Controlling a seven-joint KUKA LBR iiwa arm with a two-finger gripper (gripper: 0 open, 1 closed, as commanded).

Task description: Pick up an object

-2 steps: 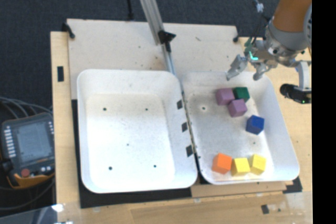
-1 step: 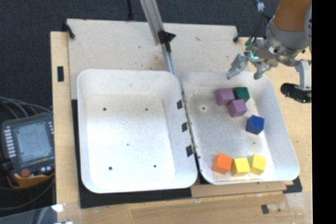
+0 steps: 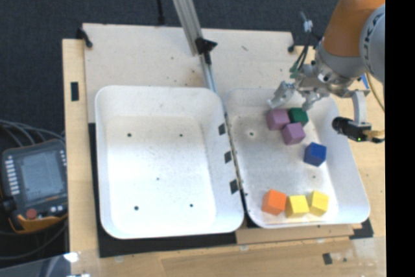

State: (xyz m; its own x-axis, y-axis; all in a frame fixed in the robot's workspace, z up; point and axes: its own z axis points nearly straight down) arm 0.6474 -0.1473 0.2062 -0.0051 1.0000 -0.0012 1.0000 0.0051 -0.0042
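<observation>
Seven blocks sit in the right bin [image 3: 347,168], none of them lifted yet — the pick is not made; the gripper [image 3: 295,95] hangs over the bin's far edge, its fingers spread apart with nothing between them; just beneath and in front of it cluster a purple block [image 3: 278,118], a green block [image 3: 298,116] and a second purple block [image 3: 293,133], touching or nearly so; my guess is one of these is the target; a blue block [image 3: 315,154] lies apart toward the bin's right side; along the near edge an orange block [image 3: 274,202] and two yellow blocks [image 3: 298,205] line up; descent, closing and lift all remain — the left bin [image 3: 162,159] holds no blocks.
</observation>
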